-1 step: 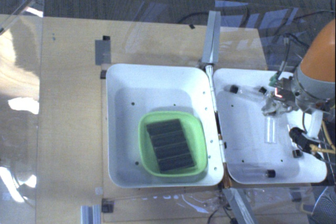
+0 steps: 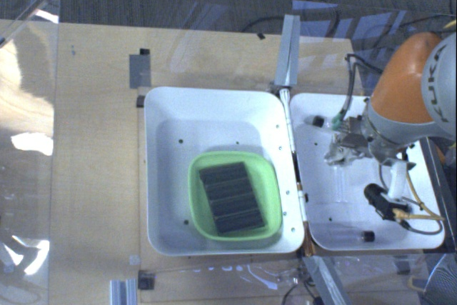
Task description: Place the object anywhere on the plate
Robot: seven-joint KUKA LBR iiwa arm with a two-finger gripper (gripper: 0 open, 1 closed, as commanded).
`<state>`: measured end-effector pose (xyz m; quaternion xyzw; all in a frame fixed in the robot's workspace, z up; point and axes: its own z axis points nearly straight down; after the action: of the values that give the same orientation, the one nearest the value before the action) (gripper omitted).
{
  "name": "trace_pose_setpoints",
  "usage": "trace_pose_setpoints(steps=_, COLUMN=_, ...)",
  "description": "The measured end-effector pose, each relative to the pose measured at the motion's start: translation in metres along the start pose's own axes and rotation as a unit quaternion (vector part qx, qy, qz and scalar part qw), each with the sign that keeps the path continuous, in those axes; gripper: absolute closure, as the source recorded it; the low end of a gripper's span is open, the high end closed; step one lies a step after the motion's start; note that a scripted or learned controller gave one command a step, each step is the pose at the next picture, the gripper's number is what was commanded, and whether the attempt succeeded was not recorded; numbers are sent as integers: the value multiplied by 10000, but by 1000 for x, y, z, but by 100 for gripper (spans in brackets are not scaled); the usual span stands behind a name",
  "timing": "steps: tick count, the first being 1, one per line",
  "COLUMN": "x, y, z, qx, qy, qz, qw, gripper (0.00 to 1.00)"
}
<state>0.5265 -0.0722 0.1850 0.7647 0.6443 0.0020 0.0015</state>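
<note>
Camera view, looking down at a slant on the bench (image 2: 86,153):

1. Left bin (image 2: 161,175): a shallow white bin with rounded corners, standing on the wooden bench and touching its neighbour along the inner edge.
2. Plate (image 2: 270,178): a light green plate with rounded corners, lying on the floor of the left bin, toward the bin's near right corner.
3. Object (image 2: 230,198): a dark grey ridged block, lying flat on the plate and well within its rim, with its long side slightly turned from the plate's edges. Nothing touches it from above.
4. Right bin (image 2: 321,225): the second white bin. Two small dark pieces lie on its floor, one near the far left corner (image 2: 318,121) and one near the front edge (image 2: 368,235).
5. Arm (image 2: 403,86): grey with an orange band, reaching in over the right bin.
6. Gripper (image 2: 346,146): hangs over the middle of the right bin, well apart from the plate and the object. Whether it is open or closed cannot be told, and no thing is seen in its grasp.
7. Cables (image 2: 391,205): black and yellow, looping below the wrist over the right bin's near right part.
8. Metal post (image 2: 288,53): a grey bar at the far side, above the seam between the bins.
</note>
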Motion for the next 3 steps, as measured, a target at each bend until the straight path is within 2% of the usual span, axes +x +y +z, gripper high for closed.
trace_pose_setpoints(steps=1, x=45, y=-46, z=1, qx=14, qy=1, qz=17, qw=10000, gripper=100)
trace_pose_setpoints(steps=2, x=80, y=-27, z=-10, qx=-1, qy=4, qz=-695, qw=9976, gripper=100)
trace_pose_setpoints(steps=3, x=133, y=-40, z=0, qx=7, qy=7, qz=-1665, qw=9860, gripper=100)
